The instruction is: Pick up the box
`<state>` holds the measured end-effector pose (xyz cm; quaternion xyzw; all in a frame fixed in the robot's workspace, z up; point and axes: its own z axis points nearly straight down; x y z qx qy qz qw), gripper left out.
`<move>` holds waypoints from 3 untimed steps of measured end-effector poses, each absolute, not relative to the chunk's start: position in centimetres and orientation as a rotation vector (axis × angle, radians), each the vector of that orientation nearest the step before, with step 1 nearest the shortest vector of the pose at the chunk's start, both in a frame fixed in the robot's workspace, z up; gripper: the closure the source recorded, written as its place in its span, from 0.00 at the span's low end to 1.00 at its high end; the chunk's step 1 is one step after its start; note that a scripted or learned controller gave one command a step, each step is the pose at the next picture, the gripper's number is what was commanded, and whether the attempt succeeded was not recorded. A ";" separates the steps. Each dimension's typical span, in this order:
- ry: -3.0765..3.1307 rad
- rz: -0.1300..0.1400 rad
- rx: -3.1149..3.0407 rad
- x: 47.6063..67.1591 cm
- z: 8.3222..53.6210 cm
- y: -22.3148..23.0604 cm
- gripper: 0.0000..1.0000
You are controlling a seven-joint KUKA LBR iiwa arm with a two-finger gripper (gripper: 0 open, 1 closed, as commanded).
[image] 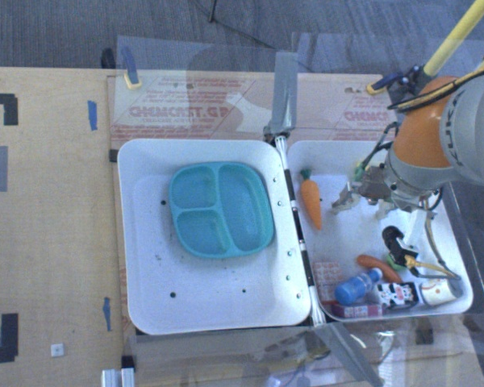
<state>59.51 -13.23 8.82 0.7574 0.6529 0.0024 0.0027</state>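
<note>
Here, the gripper (363,199) hangs over the right bin (461,258), fingers spread with nothing between them, well apart from the box (400,295) near the bin's front edge.

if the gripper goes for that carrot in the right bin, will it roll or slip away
Probably somewhat. The carrot looks rounded and tapered, so it may roll sideways or squirt out of a pinch near its thin end. Its surface looks smooth, like a plastic toy, so likely light and a bit slippery. It lies apart from the other items, near the right bin inner wall, so a nudge could push it there.
</note>
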 end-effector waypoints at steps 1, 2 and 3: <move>1.727 0.001 2.621 66.4 17.9 -16.8 0.00; 2.053 0.000 2.377 66.8 17.9 -16.3 0.00; 2.013 0.008 2.406 55.7 8.8 -17.6 0.00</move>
